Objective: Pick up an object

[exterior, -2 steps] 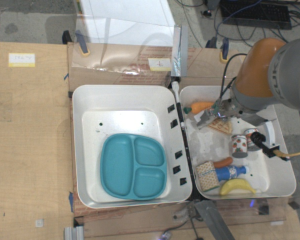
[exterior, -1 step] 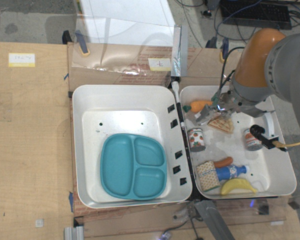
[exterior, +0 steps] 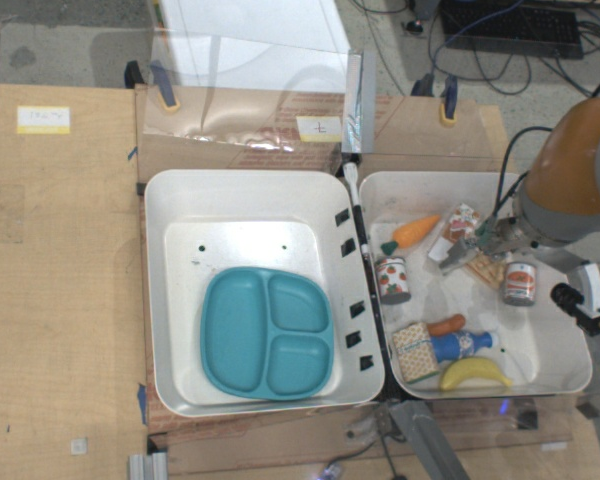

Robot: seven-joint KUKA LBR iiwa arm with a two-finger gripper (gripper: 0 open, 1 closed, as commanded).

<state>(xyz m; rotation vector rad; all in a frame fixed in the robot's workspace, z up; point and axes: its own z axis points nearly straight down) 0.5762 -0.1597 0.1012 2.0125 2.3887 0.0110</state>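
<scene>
The arm (exterior: 570,173) came in from the right of the frame, with its gripper (exterior: 470,251) low in the upper middle of the right bin (exterior: 576,366). Whether the claw was apart or together could not be told; the tips were lost among small items. Nothing was plainly between them, so the pick looked not yet made.

To do this step well, judging from the clutter, the gripper should settle on one item with bare floor around it and come straight down over that item's narrow side. The packet (exterior: 463,222) and the flat piece (exterior: 490,269) beside the tips lay crowded, touching or nearly so, and a close there might catch two things or push one aside. The can (exterior: 520,284), just right of the tips, stood more apart and looked an easier target.

The left bin (exterior: 170,298) held a teal tray (exterior: 268,333) with three compartments, lying in its lower middle, nothing in it.

The right bin held the rest. A banana (exterior: 476,373) lay at the lower edge, a blue bottle (exterior: 462,346) just above it, and a chequered box (exterior: 412,352) to their left. A second can (exterior: 393,278) stood near the left wall. A carrot (exterior: 414,232) lay at upper left, and a small sausage (exterior: 445,325) above the bottle.
</scene>
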